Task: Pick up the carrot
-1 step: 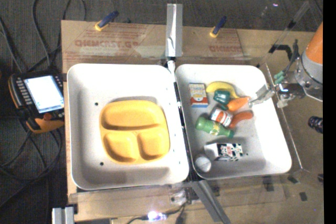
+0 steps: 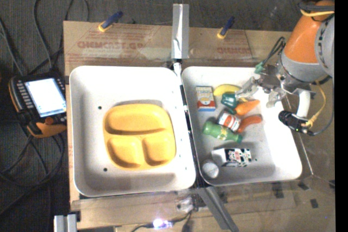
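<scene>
1. Right now the carrot (image 2: 248, 106) is lying in the right bin (image 2: 283, 168), up toward its far right part, tilted, with its green end pointing left toward a yellow banana-like piece (image 2: 227, 89).
2. Judging by its look, it is appearing to be a small toy: light, stiff and smooth, so it is likely slipping if pinched near a tapered end. The thicker orange middle is looking like the best place to take hold, across its short width.
3. The tool (image 2: 260, 83) is hovering just above and beside the carrot; I cannot tell whether it is released or clenched, and nothing is showing as grasped.
4. Clutter is crowding the carrot: a second orange piece (image 2: 249, 121) is sitting just below it, a small red-and-white bottle (image 2: 229, 120) and a green bottle (image 2: 217, 131) are lying to its lower left, and a small box (image 2: 205, 98) is standing further left.
5. Open room is lying mostly to the right, between the carrot and the bin's right wall, and straight upward. The left bin (image 2: 81, 133), carrying a yellow tray (image 2: 141, 135), is sitting well apart on the counter (image 2: 130, 46).
</scene>
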{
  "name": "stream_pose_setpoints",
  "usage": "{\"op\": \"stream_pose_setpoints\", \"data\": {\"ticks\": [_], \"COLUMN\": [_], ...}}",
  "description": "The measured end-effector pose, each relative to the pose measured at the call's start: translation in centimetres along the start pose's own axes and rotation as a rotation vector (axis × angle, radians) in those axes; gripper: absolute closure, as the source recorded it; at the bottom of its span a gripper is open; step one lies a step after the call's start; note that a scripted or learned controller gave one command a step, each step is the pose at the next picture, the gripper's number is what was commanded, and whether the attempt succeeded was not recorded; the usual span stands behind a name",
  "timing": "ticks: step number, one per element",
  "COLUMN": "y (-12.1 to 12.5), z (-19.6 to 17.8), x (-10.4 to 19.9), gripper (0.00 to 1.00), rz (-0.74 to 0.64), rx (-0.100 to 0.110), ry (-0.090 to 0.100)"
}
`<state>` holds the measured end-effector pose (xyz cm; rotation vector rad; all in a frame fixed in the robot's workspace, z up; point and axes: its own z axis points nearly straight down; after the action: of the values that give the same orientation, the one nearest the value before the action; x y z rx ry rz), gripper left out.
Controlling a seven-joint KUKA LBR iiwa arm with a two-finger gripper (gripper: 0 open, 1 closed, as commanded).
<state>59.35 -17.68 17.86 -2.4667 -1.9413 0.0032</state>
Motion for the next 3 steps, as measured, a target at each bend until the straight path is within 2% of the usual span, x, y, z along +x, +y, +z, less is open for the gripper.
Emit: {"op": "stream_pose_setpoints", "data": {"ticks": [1,2,3], "y": [3.2,3.4,0.3], "z": [8.5,9.0,9.0], "x": [-1.2,0.4,2.9], "gripper": [0.00,0.00,0.00], "rz": [0.056,0.151,0.055], "rx": [-0.001,-0.009,-0.013], "ry": [-0.001,-0.003,-0.005]}}
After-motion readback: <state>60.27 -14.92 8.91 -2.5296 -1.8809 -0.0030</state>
